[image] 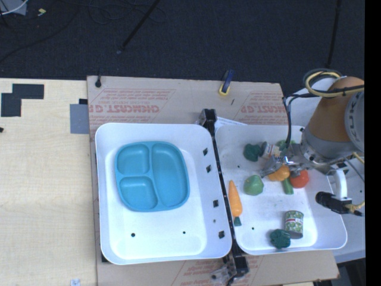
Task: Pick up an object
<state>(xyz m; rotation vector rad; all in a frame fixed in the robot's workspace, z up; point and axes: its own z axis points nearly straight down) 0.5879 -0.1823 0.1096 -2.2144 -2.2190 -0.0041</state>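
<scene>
Cardboard-topped bench: left bin [107, 219] holds a blue tray [152, 176]; right bin [333, 234] holds toy food; tool [284, 159] grip unclear.

Two bins [110, 219] (white), one blue tray [152, 176], one can [293, 223].

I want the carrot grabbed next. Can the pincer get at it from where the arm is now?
Probably yes. The carrot lies alone by the right bin's left wall, open from above; that wall might crowd one finger.
</scene>
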